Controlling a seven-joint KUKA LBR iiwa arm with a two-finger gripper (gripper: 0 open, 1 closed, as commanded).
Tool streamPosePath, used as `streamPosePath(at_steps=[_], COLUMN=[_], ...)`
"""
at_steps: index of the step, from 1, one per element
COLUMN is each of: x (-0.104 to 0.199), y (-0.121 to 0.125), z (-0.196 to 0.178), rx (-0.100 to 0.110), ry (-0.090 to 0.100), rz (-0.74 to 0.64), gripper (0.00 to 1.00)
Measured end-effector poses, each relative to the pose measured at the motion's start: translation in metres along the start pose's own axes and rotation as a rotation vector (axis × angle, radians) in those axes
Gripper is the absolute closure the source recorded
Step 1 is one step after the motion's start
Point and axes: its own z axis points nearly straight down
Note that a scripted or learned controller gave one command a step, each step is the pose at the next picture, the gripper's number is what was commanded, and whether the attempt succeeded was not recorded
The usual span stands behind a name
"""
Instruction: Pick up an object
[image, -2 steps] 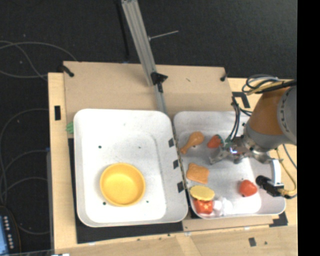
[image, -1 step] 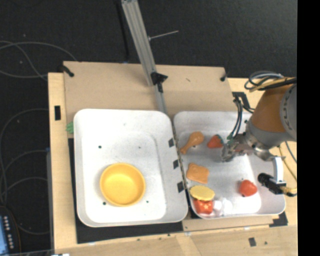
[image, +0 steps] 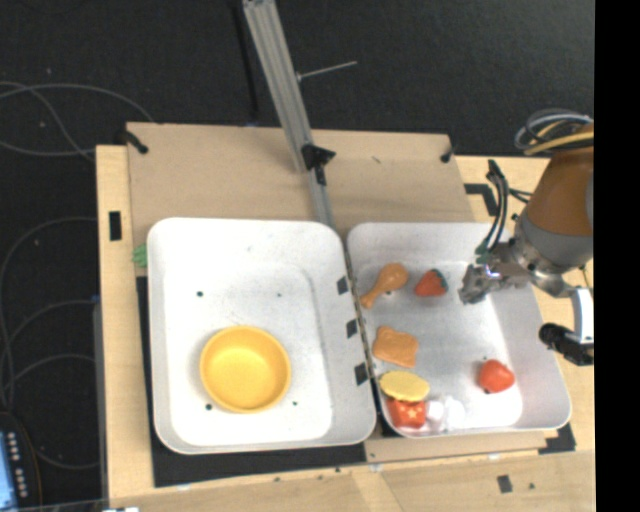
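My claw hovers over the right bin; whether it is clenched I cannot tell. A red strawberry lies just at its nine o'clock, a tomato toward six

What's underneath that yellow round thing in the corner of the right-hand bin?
The yellow round piece lies on a red object, with something white beside it. The red object's upper part is covered, so what it is stays unclear.
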Motion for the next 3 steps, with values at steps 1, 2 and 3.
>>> streamPosePath(at_steps=[1, 2, 3], x=[0.000, -0.001, 0.046], y=[0.012, 0.013, 0.005], z=[-0.058, -0.076, -0.068], rx=[-0.001, 0.003, 0.006], ry=[0.000, 0.002, 0.002], rz=[-0.005, -0.006, -0.007], gripper=[1.00, 1.00, 1.00])
